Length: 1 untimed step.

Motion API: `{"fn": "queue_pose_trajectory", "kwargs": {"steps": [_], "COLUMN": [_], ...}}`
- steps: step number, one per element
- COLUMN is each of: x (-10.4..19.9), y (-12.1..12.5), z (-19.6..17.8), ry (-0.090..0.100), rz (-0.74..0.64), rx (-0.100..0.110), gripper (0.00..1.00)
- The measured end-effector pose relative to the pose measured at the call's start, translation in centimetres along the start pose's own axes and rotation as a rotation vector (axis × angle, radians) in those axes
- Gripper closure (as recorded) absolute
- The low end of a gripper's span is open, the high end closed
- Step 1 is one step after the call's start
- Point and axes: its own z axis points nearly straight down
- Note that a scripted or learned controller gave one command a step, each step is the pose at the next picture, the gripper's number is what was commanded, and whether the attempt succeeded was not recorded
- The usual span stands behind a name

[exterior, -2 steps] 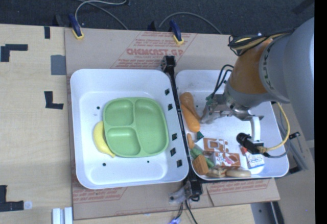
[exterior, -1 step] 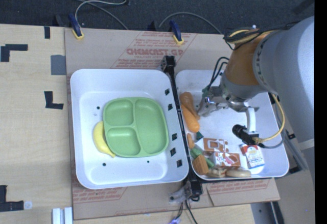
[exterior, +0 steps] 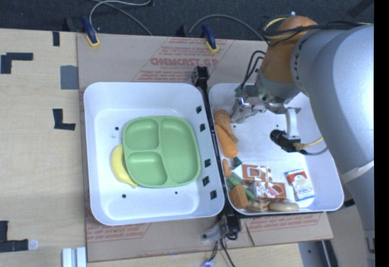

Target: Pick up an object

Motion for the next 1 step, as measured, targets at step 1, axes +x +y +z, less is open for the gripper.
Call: {"fn": "queue_pose_trajectory", "kwargs": {"steps": [1], "x": [-0.21], "y": [-7.65], "z": [-0.16], "ry": [0.000], "rz": [0.001], "rx": [0.002], "gripper": [0.00]}}
